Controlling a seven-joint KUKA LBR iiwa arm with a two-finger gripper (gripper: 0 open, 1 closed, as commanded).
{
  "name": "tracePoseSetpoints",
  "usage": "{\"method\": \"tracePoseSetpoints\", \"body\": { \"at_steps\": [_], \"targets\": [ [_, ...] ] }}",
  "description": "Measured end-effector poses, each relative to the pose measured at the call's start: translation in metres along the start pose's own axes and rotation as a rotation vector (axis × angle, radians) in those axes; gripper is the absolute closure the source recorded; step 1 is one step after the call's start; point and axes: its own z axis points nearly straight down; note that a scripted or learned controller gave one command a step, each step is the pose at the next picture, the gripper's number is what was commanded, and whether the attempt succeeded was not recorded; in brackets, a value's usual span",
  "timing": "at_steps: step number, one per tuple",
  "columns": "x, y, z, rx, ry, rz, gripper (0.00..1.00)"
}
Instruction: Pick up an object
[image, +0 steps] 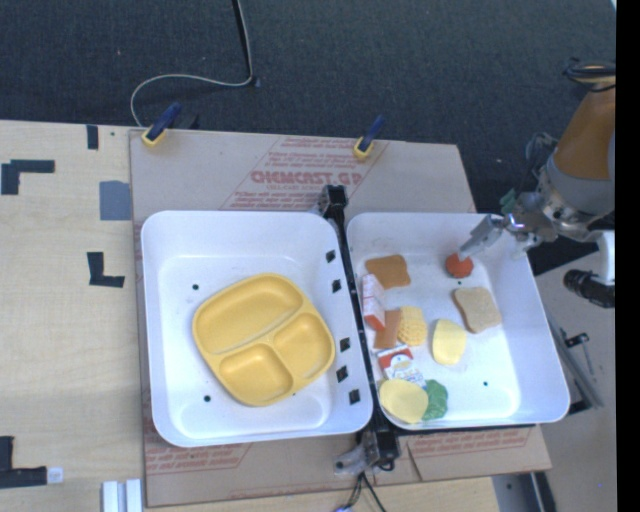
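Gripper of mine hangs at the upper right of the right bin, its tip just above the small red tomato-like piece, though I cannot tell how it is set or whether it touches. Going from left, the left bin bears a yellow divided plate, touching nothing else. Right of that plate, across the bins' shared edge, lie a brown toast slice, a yellow round piece, a pale yellow piece and a tan bread slice.
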Motion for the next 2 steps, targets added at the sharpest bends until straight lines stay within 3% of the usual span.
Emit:
{"method": "tracePoseSetpoints", "body": {
  "at_steps": [1,2],
  "targets": [
    [-0.001,0.048,0.111,0.007,0.005,-0.002,0.0],
    [0.012,0.05,0.105,-0.003,-0.003,-0.001,0.0]
  ]
}}
